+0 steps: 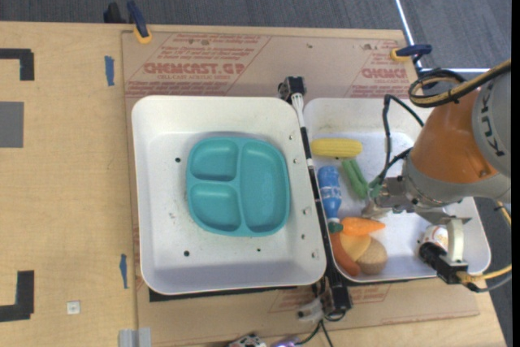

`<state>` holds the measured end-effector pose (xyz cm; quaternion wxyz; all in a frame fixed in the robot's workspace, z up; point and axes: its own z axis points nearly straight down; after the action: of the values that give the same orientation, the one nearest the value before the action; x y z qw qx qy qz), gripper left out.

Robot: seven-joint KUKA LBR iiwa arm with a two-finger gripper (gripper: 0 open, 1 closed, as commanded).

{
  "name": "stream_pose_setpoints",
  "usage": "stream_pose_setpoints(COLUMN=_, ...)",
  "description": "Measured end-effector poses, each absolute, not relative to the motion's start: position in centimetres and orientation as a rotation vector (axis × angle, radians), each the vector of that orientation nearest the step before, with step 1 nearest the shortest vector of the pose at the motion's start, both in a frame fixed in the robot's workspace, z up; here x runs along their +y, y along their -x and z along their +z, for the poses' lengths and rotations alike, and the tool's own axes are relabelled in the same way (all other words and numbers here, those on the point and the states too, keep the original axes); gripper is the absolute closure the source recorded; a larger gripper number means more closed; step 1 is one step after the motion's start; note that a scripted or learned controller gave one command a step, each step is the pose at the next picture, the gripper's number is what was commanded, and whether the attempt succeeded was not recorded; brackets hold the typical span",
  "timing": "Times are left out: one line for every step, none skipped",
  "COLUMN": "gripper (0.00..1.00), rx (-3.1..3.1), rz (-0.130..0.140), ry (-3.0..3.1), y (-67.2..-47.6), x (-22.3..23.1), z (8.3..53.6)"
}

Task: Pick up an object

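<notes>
- The left bin [154, 199] holds a teal divided plate [239, 184], lying flat near its middle.
- The right bin [479, 256] holds the toys: a yellow corn cob [336, 148] at the far side, a green piece [354, 177] and a blue bottle [330, 191] below it, then an orange carrot [362, 227] and a tan round piece [373, 256].
- The gripper [379, 199] hangs low over that bin, just beside the green piece and above the carrot; whether it is spread or pinching cannot be told.
</notes>
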<state>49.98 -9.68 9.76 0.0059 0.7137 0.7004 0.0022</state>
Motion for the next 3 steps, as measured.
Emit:
stream_pose_setpoints(gripper=0.00, rx=2.192, rz=0.006, ry=-2.234, y=-50.0, x=-9.7, z=9.8)
stream_pose_setpoints(gripper=0.00, rx=2.387, rz=0.004, ry=-2.033, y=-58.6, x=-9.6, z=8.7)
stream_pose_setpoints(gripper=1.00, rx=2.382, rz=0.006, ry=-2.030, y=-58.7, x=-9.7, z=9.8)
